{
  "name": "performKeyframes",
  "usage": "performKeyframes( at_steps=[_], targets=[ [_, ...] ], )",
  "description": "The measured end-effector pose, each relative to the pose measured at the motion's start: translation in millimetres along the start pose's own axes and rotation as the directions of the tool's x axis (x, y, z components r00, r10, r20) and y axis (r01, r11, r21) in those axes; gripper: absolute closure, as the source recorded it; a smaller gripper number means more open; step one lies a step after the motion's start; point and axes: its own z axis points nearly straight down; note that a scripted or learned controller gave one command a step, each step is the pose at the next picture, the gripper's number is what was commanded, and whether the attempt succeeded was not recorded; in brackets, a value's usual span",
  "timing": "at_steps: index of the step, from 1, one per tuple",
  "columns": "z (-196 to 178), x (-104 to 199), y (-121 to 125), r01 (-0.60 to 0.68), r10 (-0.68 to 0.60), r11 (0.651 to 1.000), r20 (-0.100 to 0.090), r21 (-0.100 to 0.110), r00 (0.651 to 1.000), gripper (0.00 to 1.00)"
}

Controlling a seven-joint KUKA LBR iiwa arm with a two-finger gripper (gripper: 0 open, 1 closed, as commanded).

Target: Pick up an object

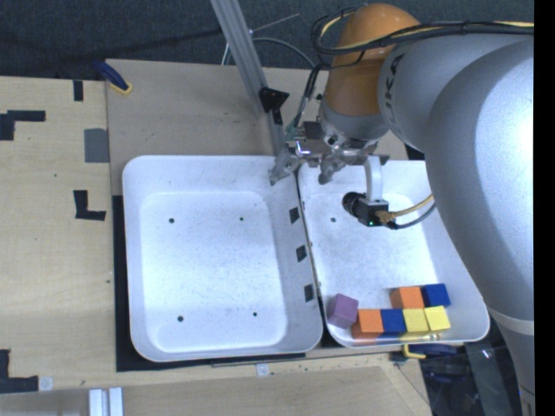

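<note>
Grey metal fills the right side: the arm (468,146) is seen reaching in over the bench (52,258), its orange band above the wrist. Two white bins are set side by side on the bench — the left bin (139,180) and the right bin (468,319). The gripper (303,173) is held at the far end of the wall between the two bins, just over the right bin's far-left corner. Its fingers (279,173) are seen spread apart, with nothing between them.

The blocks are gathered along the right bin's near edge, well apart from the gripper. A purple block (343,308) lies nearest, at the near-left corner; next to it run an orange block (370,321), a blue block (393,321) and a yellow block (416,321), with more behind. From the fingers — judged by this layout — the cluster lies straight toward the near edge, so a long travel along the bin's left wall would be called for before any descent.
</note>
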Motion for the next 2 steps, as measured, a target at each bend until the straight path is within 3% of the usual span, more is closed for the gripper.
performKeyframes(
  at_steps=[2],
  targets=[
    [0,61,-21,0.001,-0.001,1.0,0.0,0.0,1.0,0.0]
  ],
)
